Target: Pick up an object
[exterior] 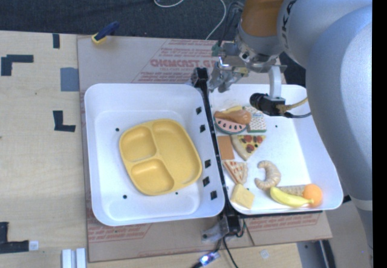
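Overhead, my gripper hangs at the right bin's upper-left corner; jaw state I cannot tell. Below it lies a watermelon slice among toy foods: likely light, rigid, slick plastic. I judge pinching across its narrow width safest.

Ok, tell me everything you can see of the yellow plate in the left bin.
The yellow plate is a rounded-square divided tray of what looks like smooth plastic, with three shallow compartments: two at the far side, one larger at the near side. It lies flat, right way up and turned slightly askew, on the floor of the left bin, roughly central. Nothing rests in it or touches it. The claw hangs apart from it, near the far end of the divider between the bins.
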`<state>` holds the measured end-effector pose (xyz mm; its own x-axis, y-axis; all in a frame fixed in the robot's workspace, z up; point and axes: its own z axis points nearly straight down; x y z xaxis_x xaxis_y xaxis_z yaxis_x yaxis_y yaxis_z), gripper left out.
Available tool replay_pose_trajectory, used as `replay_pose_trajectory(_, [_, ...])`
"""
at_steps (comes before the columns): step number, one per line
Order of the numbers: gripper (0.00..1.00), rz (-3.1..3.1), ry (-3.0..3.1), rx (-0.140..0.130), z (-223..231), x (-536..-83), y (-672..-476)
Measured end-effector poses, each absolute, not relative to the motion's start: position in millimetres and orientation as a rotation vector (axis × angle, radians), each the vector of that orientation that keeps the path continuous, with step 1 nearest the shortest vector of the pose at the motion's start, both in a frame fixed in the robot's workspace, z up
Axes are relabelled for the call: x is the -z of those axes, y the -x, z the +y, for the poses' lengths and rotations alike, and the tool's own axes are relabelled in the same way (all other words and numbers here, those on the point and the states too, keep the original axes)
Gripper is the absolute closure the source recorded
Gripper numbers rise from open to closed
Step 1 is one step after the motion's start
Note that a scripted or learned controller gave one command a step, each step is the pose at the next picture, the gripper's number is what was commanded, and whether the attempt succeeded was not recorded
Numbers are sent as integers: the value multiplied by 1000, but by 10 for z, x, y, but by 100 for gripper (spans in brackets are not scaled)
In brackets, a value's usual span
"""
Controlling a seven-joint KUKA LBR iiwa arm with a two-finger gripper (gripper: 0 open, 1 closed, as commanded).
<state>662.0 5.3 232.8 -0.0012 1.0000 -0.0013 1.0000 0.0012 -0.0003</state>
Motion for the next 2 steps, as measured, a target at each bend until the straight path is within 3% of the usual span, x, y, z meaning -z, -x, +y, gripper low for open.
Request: replay_pose_trajectory(2, [100,2222,-2222,7,58,-2137,-6637])
